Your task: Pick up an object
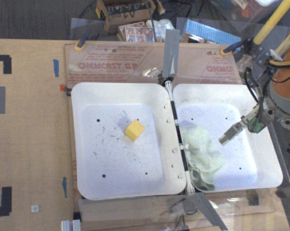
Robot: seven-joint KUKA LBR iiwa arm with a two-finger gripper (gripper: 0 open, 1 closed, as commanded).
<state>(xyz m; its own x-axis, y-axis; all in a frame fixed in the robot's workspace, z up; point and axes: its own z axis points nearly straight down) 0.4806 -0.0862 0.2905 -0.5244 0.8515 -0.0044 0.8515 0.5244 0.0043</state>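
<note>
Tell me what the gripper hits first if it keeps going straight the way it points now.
Probably the pale green cloth: the gripper points down and toward the left bin, and the cloth lies just beyond its tip in the right bin. Depth is unclear from one view, so it might meet the bin floor first.

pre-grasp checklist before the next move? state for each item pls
1. Target present: pale green cloth lies in the right bin, against the divider side. Ok.
2. Gripper near target: hangs over the right bin beside the cloth's upper right edge. Ok.
3. Gripper carrying nothing: nothing seen at its tip. Ok.
4. Finger opening: cannot tell.
5. Contact with the cloth: cannot tell from this slanted view.
6. Other option: yellow block sits alone in the left bin. Ok.
</note>
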